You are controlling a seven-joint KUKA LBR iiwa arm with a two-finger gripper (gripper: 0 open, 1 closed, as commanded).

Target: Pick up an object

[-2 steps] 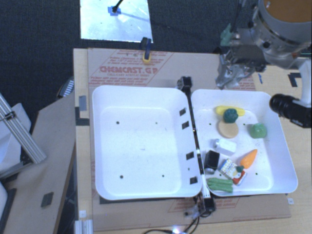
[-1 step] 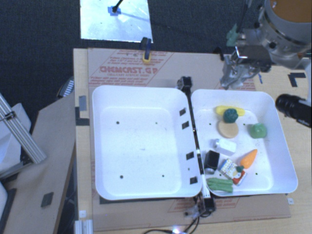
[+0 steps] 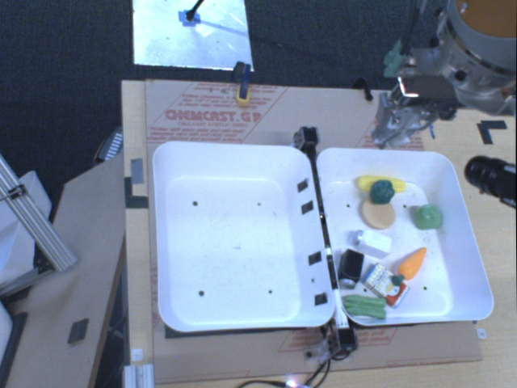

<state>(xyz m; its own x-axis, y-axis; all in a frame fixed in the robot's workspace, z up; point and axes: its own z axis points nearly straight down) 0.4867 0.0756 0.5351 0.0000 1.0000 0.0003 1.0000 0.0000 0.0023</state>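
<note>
The left bin (image 3: 230, 233) is smooth white plastic, shallow, with rounded corners, and sits on the pale wooden tabletop (image 3: 97, 217). The right bin (image 3: 452, 217) holds the objects: a black block (image 3: 351, 265), a ridged green piece (image 3: 364, 305), a flat tan disc (image 3: 377, 214), a knobbly teal ball (image 3: 381, 191) and a yellow banana (image 3: 373, 182). An orange carrot (image 3: 412, 263) lies aslant, its tapered tip toward the upper right. The metal pincer (image 3: 396, 128) hangs above the bin's far rim; whether it is apart or together, I cannot tell.
</note>
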